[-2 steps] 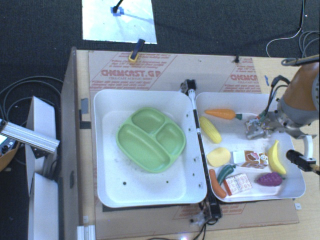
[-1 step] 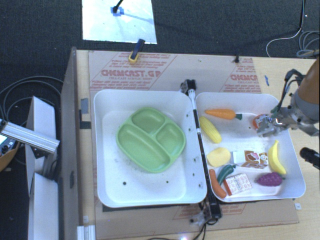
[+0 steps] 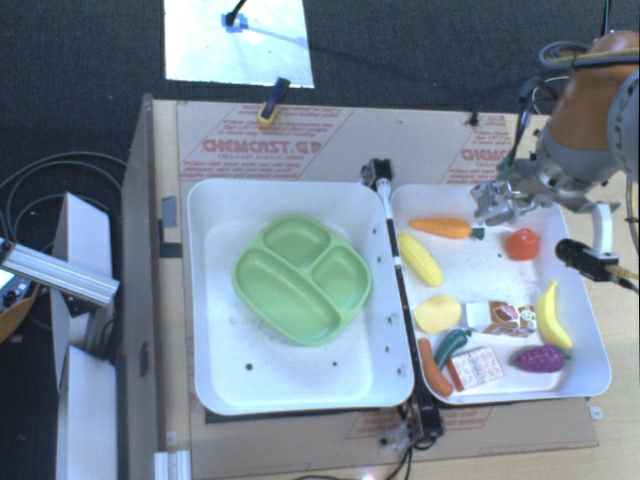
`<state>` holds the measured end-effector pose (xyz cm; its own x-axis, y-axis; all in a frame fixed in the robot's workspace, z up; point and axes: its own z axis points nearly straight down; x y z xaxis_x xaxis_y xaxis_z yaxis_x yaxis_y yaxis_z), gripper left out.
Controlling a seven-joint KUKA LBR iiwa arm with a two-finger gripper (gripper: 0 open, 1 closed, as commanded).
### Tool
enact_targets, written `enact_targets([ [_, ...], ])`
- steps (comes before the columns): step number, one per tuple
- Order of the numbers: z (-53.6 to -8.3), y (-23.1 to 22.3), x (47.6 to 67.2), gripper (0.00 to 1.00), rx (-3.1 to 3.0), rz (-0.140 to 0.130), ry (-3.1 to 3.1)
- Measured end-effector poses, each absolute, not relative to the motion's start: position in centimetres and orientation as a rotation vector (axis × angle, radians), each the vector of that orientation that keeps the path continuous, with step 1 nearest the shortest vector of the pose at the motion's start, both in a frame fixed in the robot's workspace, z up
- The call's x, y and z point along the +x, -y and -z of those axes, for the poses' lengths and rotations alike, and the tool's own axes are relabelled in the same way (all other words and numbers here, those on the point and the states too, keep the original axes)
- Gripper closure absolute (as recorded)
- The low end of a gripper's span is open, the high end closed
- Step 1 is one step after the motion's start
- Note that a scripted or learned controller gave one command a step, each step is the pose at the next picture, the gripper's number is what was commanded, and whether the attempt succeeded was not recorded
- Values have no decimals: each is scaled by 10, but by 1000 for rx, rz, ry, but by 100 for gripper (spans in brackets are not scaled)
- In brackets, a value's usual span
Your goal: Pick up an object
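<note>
My gripper (image 3: pixel 496 202) hangs over the far edge of the right bin (image 3: pixel 596 368), at the end of the grey and orange arm (image 3: pixel 590 118). Just below and left of it lies an orange carrot (image 3: pixel 440 228); a red tomato (image 3: pixel 521 244) sits to its lower right. Further down the bin are a yellow corn cob (image 3: pixel 420 258), a pale yellow lemon (image 3: pixel 437 314), a banana (image 3: pixel 552 316), purple grapes (image 3: pixel 539 358), two small printed cartons (image 3: pixel 512 317) (image 3: pixel 478 366), a dark green pepper (image 3: pixel 452 343) and an orange sausage (image 3: pixel 432 368).
The left bin (image 3: pixel 215 368) holds a green divided plate (image 3: pixel 302 278). A black rod (image 3: pixel 392 258) runs along the seam between the bins. A black-tipped white fitting (image 3: pixel 585 256) juts over the right bin's right rim.
</note>
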<state>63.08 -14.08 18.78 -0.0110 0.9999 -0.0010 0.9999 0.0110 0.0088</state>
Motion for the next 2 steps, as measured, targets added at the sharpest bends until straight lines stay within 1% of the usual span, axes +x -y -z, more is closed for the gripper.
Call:
enact_targets([
  [1,-226,67,632,100,2206,-10,-2233],
  [2,-238,-12,618,100,2208,-6,-2235],
])
